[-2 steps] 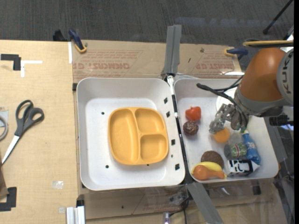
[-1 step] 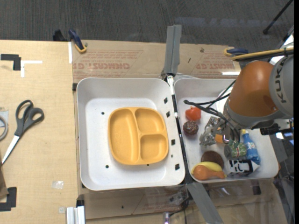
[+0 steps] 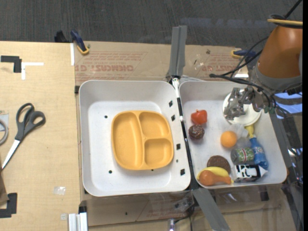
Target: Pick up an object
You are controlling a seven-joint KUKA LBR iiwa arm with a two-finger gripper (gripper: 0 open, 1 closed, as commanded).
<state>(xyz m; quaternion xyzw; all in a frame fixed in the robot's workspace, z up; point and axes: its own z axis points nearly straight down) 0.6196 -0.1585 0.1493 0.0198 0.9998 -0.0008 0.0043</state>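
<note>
The right bin (image 3: 211, 93) holds a red strawberry-like toy (image 3: 198, 116), a dark brown berry toy (image 3: 196, 132), an orange ball (image 3: 229, 139), a green can (image 3: 242, 154), a blue bottle with a yellow cap (image 3: 257, 150), a brown disc (image 3: 219, 161), a yellow banana (image 3: 217, 172), an orange pear-shaped toy (image 3: 210, 178) and a black-and-white box (image 3: 248, 172). My gripper (image 3: 236, 108) hangs over the bin's back right part, just above and right of the orange ball. A white round object (image 3: 250, 115) lies under it.
The left bin (image 3: 96, 143) holds a yellow divided plate (image 3: 142, 139). Scissors (image 3: 23, 126) lie on the wooden bench at the left. A grey divider bar (image 3: 177, 52) runs between the bins at the back. Cables trail near the arm at the right.
</note>
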